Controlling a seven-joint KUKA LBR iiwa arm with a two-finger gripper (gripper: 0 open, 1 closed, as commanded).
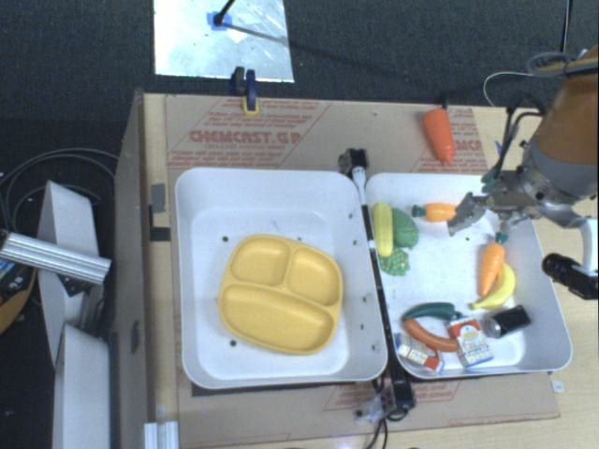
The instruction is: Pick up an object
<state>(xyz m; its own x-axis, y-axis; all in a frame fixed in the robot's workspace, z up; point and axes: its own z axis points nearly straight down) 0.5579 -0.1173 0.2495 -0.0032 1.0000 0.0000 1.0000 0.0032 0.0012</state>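
Observation:
My gripper (480, 223) hangs over the upper part of the right bin (552, 344), open, with nothing visible between its fingers. Its left finger (463, 216) is just beside a small orange carrot (434, 211). A larger carrot (491, 267) lies right below the gripper, resting against a yellow banana (497, 291). Along the bin's left wall lie a yellow corn cob (382, 229) and two green leafy pieces (403, 228) (394, 262). Near the front sit a dark green vegetable (430, 311), a red sausage (430, 333), a small carton (473, 340) and a black object (511, 320).
The left bin (206, 251) holds a yellow divided plate (280, 293). An orange carrot-like piece (438, 134) lies on the bench behind the right bin. A black clamp (356, 162) sits at the back where the bins meet. Cables hang at the upper right.

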